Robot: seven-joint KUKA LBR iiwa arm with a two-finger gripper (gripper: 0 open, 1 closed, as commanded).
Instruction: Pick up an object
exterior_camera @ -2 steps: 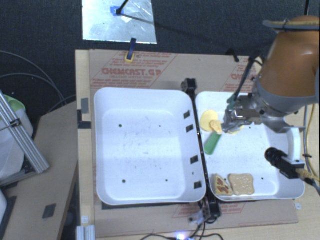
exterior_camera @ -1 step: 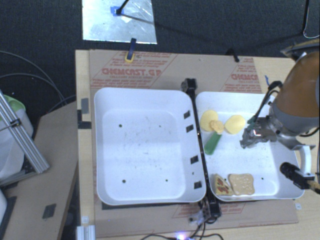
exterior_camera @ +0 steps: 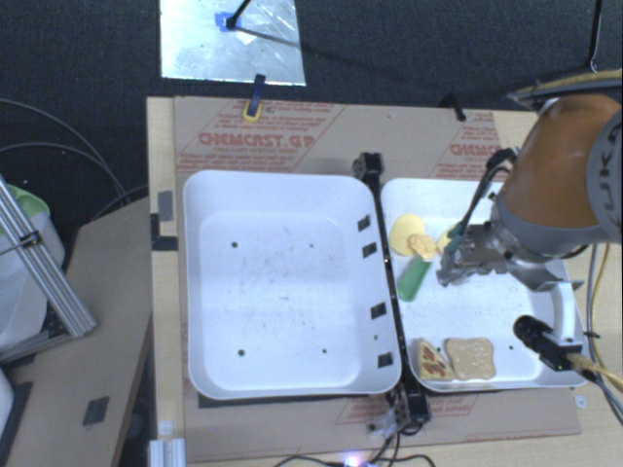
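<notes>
The right white bin (exterior_camera: pixel 506 195) holds a yellow toy (exterior_camera: pixel 409 233) near its left wall, with a green cylinder (exterior_camera: pixel 414 278) leaning just below it. A pizza-slice toy (exterior_camera: pixel 431 358) and a piece of toast (exterior_camera: pixel 470 358) lie at the bin's front edge. My gripper (exterior_camera: pixel 454 263) hangs low over the middle of this bin, just right of the yellow toy and the green cylinder. Nothing shows held in it. The orange and grey wrist covers the bin's right part.
The left white bin (exterior_camera: pixel 282 280) sits beside the right one, joined along a black clipped seam (exterior_camera: pixel 382 261). Both rest on cardboard (exterior_camera: pixel 292 134) on the bench. A metal frame (exterior_camera: pixel 39 270) stands at far left.
</notes>
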